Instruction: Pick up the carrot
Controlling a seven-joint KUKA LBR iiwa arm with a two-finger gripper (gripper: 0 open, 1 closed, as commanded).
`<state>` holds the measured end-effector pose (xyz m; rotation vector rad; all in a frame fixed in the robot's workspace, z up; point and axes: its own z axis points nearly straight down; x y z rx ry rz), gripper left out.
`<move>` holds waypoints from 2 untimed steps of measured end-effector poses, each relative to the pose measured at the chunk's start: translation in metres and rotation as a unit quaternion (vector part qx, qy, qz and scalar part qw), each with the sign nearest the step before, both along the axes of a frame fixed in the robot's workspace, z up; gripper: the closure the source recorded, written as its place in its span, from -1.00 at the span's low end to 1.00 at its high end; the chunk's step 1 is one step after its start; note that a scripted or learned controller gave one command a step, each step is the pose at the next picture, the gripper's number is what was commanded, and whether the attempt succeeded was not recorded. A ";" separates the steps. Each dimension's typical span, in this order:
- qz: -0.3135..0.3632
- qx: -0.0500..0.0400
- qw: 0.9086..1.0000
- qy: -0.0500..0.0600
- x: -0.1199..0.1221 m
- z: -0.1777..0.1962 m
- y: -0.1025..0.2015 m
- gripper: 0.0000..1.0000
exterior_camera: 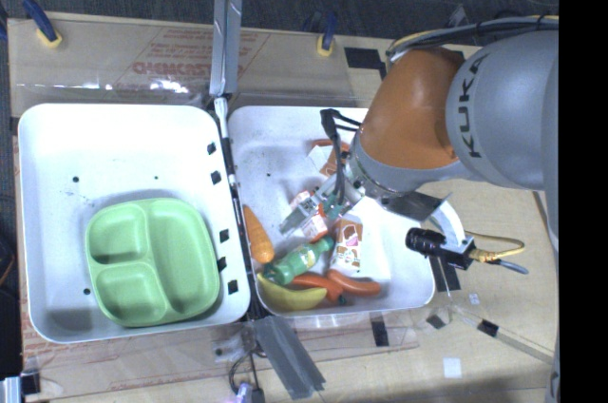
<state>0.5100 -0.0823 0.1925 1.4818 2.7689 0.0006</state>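
Orange carrot [257,236] lies by the right bin's [275,130] left wall, left of my gripper [332,195]; gripper state: cannot tell. Count: one carrot, two bins.

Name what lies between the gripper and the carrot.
In the camera view, bare white bin floor separates the gripper from the carrot.
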 end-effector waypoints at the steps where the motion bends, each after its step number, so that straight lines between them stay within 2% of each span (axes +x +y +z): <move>1: 0.133 0.000 0.991 -0.001 -0.026 -0.081 -0.017 -1.00; 2: -0.078 0.000 0.997 0.000 0.000 -0.100 -0.014 -1.00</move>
